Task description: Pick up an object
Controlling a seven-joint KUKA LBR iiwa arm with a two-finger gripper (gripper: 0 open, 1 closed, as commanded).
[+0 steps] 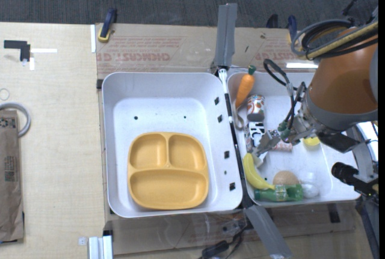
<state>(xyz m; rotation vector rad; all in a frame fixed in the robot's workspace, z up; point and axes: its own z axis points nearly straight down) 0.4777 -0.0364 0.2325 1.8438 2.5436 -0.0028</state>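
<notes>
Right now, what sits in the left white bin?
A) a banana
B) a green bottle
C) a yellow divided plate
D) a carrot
C: the yellow divided plate lies alone in the left bin, while the carrot and banana lie in the right bin.

One fixed camera above my bench (48, 131), looking down at a slant on both bins, my arm (346, 80) entering from its right
</notes>
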